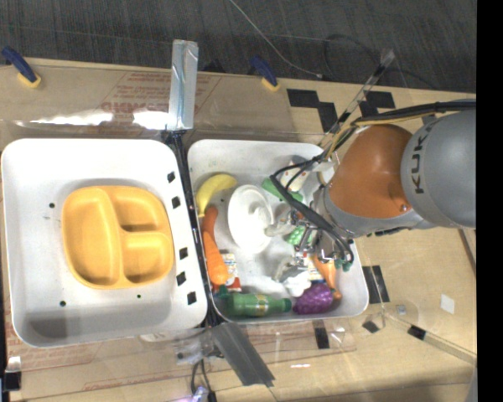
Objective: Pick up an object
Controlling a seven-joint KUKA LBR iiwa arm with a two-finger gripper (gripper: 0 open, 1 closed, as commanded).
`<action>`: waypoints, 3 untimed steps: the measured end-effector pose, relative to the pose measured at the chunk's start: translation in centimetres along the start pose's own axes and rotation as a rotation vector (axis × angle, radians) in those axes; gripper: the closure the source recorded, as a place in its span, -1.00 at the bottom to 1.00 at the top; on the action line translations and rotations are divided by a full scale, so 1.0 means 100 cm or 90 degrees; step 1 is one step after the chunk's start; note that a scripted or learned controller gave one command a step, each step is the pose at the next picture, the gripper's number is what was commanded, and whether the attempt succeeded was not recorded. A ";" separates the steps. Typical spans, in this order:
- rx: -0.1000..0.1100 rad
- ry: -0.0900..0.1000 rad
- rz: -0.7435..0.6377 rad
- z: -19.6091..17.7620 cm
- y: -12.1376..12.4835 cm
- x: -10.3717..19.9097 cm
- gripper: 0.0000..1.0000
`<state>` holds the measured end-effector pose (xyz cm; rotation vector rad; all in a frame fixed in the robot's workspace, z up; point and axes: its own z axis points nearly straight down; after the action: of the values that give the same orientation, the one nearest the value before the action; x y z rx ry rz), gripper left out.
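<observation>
My gripper point(300, 239) reaches down into the right bin point(235, 153), among the objects at its middle right; the wrist and cables hide its fingers. Around it lie a white cup point(250, 216), a yellow banana point(213, 189), an orange carrot point(214, 254), a green bottle point(256, 305) and purple grapes point(317, 297). A small orange piece point(327, 270) lies just below the gripper. The orange band of the arm point(369, 178) sits above the bin's right wall.
The left bin point(33, 224) holds a yellow divided tray point(117, 234). Black cables point(306, 212) loop over the right bin near the wrist. Cardboard covers the bench around both bins.
</observation>
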<state>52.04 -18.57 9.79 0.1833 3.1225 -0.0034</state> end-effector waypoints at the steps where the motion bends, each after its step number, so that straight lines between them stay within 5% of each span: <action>1: 0.001 -0.008 -0.005 -0.013 0.001 -0.005 1.00; 2: 0.000 0.002 0.019 -0.110 0.017 -0.057 1.00; 3: 0.001 0.006 0.167 -0.172 0.025 -0.105 1.00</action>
<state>62.53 -17.22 27.09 0.5906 3.0805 -0.0019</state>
